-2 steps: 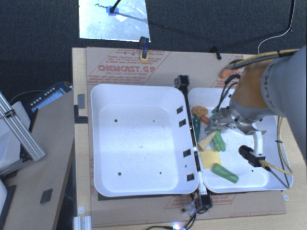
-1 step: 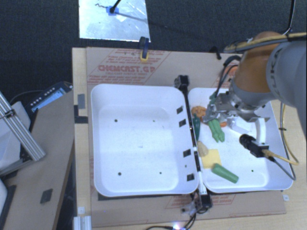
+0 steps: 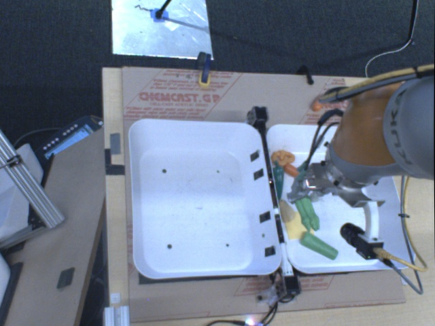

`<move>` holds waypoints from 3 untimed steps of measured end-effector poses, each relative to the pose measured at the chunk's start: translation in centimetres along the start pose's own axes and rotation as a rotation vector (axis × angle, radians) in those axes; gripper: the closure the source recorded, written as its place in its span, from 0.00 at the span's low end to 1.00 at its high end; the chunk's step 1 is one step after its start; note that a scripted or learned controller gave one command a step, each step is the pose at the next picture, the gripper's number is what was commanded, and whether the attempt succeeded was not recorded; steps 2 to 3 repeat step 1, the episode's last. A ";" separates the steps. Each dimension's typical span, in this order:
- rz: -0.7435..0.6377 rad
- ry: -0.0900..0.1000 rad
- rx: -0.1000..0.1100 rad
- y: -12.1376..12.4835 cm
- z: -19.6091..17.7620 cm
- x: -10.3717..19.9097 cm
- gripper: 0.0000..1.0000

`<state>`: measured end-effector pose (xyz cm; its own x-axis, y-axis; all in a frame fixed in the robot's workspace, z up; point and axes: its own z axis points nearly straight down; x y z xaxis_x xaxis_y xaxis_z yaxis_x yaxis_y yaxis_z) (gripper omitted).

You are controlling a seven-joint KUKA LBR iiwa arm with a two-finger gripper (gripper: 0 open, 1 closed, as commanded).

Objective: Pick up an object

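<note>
You have the arm (image 3: 370,138) over the right bin (image 3: 387,195), the left bin (image 3: 197,195) beside it; the gripper (image 3: 307,189) sits just above a green piece (image 3: 309,214) whose long axis runs toward the near edge, with another green piece (image 3: 319,245) and a yellow piece (image 3: 293,223) alongside; you cannot tell its grip state

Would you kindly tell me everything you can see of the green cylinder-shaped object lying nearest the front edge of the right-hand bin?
The green cylinder-shaped object is a short, stubby rod with rounded ends, matte and plastic-looking. It lies flat on the floor of the right-hand white bin, slanted so that its left end sits higher in the view than its right end. Its left end meets a pale yellow piece, and a second green piece lies just above it. It lies apart from the gripper.
</note>
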<state>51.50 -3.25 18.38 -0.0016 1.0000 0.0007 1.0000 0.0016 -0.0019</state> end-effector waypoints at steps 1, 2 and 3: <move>-0.007 0.002 -0.006 -2.8 -4.7 4.5 1.00; -0.007 0.002 -0.006 -2.8 -4.7 4.5 1.00; -0.007 0.002 -0.006 -2.8 -4.7 4.5 1.00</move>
